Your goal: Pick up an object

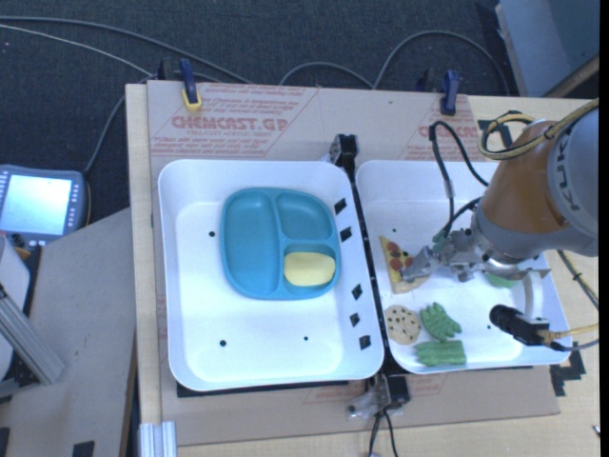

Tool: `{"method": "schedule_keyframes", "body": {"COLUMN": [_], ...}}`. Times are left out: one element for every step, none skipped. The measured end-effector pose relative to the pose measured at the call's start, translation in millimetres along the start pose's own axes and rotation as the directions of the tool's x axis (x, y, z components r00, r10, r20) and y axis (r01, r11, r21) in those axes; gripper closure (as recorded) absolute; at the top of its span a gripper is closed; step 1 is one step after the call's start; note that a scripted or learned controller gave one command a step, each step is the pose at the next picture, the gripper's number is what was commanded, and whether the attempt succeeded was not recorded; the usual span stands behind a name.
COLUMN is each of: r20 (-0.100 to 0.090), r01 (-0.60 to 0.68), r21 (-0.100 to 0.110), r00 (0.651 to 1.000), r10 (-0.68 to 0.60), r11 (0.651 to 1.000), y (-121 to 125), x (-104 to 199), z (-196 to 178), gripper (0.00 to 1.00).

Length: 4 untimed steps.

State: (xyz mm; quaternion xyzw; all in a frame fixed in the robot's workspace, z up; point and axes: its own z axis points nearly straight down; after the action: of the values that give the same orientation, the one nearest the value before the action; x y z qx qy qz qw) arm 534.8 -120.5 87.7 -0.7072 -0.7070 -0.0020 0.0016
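Observation:
In the right bin (409,193) lie a toy pizza slice (391,252), a round cookie (402,324) and two green vegetable pieces (440,320) (441,352). My gripper (420,266) hangs low over the right bin, right beside the pizza slice's near right edge and partly covering it. The grey arm with its orange band (523,193) reaches in from the right. A green thing (499,277) peeks out from under the wrist.
The left bin (190,284) holds a blue divided plate (278,241) with a yellow piece (309,268) in its near right compartment. A black divider with clips (352,246) runs between the bins. Cables (442,150) loop over the right bin's far side.

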Motion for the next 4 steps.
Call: {"method": "schedule_keyframes", "body": {"r20": [-0.002,0.005,0.006,0.007], "r01": [0.001,0.002,0.002,0.002], "r21": [-0.007,-0.003,-0.007,-0.007], "r00": [1.0,1.0,1.0,1.0], "r10": [-0.001,-0.002,-0.002,-0.001], "r11": [1.0,1.0,1.0,1.0], "y": [2.3,4.2,11.5,21.0], "x": [1.5,6.0,3.7,-1.5], "z": [-13.5,-57.2,-120.1,-177.6], "gripper": [1.0,1.0,1.0,1.0]}}
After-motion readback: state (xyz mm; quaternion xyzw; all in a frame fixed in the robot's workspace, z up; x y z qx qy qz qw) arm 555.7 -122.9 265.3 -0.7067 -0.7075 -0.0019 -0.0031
